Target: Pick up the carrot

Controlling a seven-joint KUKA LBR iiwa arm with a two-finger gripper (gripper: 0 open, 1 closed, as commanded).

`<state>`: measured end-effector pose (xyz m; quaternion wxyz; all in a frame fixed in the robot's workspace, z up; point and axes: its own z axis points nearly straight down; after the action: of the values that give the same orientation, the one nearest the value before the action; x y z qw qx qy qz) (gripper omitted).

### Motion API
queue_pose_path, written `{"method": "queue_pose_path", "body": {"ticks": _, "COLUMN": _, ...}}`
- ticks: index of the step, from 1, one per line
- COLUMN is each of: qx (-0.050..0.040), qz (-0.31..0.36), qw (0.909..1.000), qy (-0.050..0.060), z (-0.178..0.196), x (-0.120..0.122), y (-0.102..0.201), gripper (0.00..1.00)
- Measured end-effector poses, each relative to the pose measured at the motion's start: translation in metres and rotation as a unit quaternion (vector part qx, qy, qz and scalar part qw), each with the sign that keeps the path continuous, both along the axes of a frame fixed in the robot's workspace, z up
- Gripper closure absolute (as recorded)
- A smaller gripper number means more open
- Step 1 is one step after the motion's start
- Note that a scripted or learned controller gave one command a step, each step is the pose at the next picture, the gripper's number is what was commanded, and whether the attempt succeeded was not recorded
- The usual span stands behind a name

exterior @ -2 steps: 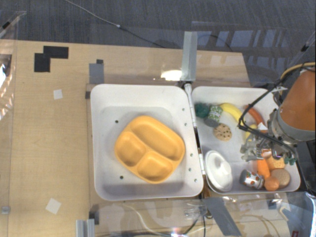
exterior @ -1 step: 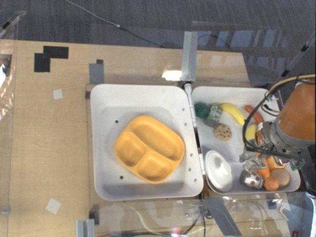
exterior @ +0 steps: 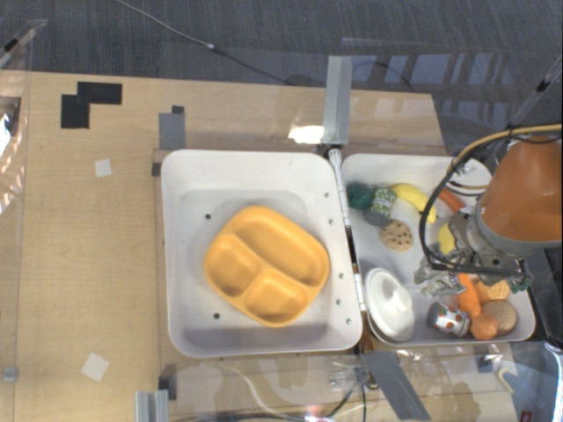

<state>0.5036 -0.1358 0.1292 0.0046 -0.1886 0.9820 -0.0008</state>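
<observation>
1. Carrot [exterior: 470,298]: lies in the right bin [exterior: 378,170], toward its near right corner, directly below the gripper [exterior: 459,280]. Its orange body is partly covered by the gripper hardware.
2. Gripper: positioned low over the right bin, touching or just above the carrot. The state of the fingers cannot be told, since the wrist and metal parts hide them.
3. Arm [exterior: 528,196]: its orange band sits above the right bin's right side, with black cables looping beside it.
4. Right bin contents: a white bowl [exterior: 389,301] near the front left, a cookie [exterior: 398,234] at centre, a green item [exterior: 373,199] and a banana [exterior: 412,197] toward the back, a small can [exterior: 449,321] and a brown round item [exterior: 500,316] near the carrot.
5. Left bin [exterior: 189,262]: holds a yellow divided plate [exterior: 266,264], centred.
6. Table [exterior: 88,262]: both bins rest side by side on it.
</observation>
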Motion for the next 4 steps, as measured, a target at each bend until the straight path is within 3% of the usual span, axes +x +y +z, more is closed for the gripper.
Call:
{"method": "queue_pose_path", "body": {"ticks": 1, "qx": -0.0038, "qz": 0.058, "qw": 0.9983, "qy": -0.005, "z": 0.209, "x": 0.036, "y": -0.055, "gripper": 1.00}}
{"method": "queue_pose_path", "body": {"ticks": 2, "qx": 0.0010, "qz": 0.092, "qw": 0.9958, "qy": 0.003, "z": 0.096, "x": 0.021, "y": -0.021, "gripper": 1.00}}
{"method": "queue_pose_path", "body": {"ticks": 3, "qx": -0.0007, "qz": 0.091, "qw": 0.9959, "qy": 0.000, "z": 0.100, "x": 0.022, "y": -0.022, "gripper": 0.00}}
{"method": "queue_pose_path", "body": {"ticks": 4, "qx": -0.0010, "qz": -0.008, "qw": 0.9999, "qy": -0.006, "z": -0.015, "x": 0.002, "y": -0.025, "gripper": 0.00}}
